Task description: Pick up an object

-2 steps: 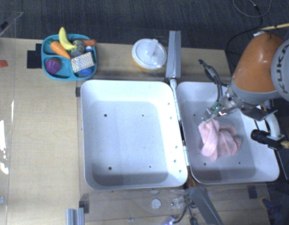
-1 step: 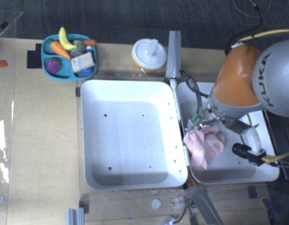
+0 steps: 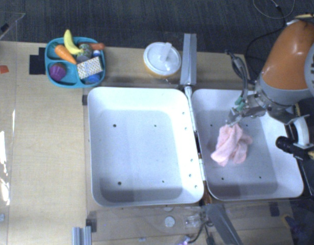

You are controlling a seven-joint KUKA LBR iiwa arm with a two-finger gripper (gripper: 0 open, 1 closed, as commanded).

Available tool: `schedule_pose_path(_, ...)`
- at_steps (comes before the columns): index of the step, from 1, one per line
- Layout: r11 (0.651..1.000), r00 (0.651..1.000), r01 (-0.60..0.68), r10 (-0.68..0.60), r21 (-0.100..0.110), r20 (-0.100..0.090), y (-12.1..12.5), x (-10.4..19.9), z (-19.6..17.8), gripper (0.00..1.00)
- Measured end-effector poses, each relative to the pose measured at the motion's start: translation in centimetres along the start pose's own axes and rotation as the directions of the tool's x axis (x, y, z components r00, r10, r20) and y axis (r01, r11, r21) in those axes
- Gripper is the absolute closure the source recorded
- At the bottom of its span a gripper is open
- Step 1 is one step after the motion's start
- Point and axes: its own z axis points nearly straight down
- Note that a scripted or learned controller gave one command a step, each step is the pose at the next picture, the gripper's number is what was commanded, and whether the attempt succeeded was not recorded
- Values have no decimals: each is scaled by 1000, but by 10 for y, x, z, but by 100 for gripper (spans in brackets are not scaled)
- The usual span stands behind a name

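Note:
A crumpled pink cloth point(image 3: 231, 144) lies in the right white bin point(image 3: 279, 180), near its middle. My gripper point(image 3: 237, 117) reaches in from the right and sits right at the cloth's upper end, where its tip meets the fabric. The grey and orange arm point(image 3: 292, 55) rises behind it over the bin's far right corner. Whether the cloth is pinched is hidden by the gripper body.
The left white bin point(image 3: 139, 147) stands beside the right one, split by a shared rim. Behind the bins are a white lidded cup point(image 3: 162, 59), a grey metal post point(image 3: 188, 60) and a blue tray of toy food point(image 3: 75, 61). Black cables hang at right.

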Motion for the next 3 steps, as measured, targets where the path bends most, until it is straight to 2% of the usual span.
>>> schedule_pose_path(1,1000,1000,0,0,0,0,0,0,0,0)
schedule_pose_path(2,998,998,63,-63,1,-1,40,-3,24,0)
schedule_pose_path(3,998,998,64,-64,1,-1,40,-3,24,0)
